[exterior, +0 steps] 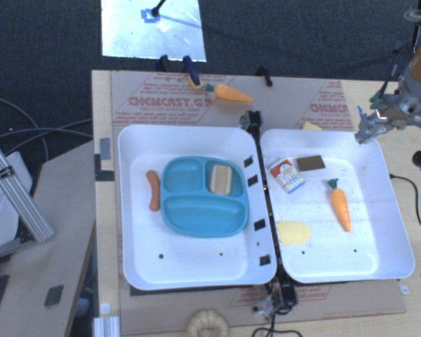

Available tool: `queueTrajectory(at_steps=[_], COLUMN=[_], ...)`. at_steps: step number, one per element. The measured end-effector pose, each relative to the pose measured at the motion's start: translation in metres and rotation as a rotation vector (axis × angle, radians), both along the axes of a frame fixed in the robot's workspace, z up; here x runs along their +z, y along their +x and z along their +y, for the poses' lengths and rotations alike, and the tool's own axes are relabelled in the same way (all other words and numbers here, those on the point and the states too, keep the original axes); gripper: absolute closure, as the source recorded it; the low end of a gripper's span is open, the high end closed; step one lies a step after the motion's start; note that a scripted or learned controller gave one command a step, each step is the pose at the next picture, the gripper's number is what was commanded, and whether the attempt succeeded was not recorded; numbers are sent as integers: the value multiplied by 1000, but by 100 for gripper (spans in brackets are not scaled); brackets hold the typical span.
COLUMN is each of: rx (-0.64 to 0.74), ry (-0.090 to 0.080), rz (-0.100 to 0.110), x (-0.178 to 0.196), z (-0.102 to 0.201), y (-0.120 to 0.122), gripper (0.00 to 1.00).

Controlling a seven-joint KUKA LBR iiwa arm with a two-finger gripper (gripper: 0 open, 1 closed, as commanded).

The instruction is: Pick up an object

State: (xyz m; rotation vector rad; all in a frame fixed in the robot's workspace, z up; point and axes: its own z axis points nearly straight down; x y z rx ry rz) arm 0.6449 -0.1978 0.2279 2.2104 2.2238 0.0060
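So the gripper (pixel 368 126) is sitting up at the far right corner of the right bin (pixel 389 241), right above the rim, and nothing is between its tips as far as the picture shows; whether they're spread or closed, I honestly can't tell at this size. No object is named, but the nearest candidates are all in that right bin: a brown block (pixel 310 163) and a small carton (pixel 286 175) to the left of the gripper, a toy carrot (pixel 339 207) closer to the camera, and a pale yellow piece (pixel 293 232) further down. The carrot looks like the easy pick to me. It lies below and slightly left of the gripper in the view, long axis running roughly far-to-near with the green top at the far end, so I'd guess the jaws want to close across its width.
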Motion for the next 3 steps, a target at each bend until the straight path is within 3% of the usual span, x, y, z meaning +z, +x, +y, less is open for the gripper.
queueTrajectory(at_steps=[2, 3], rx=[4, 3], ry=[3, 3], rz=[4, 7], x=[17, 8], z=[110, 157], y=[-15, -35], gripper=[100, 100])
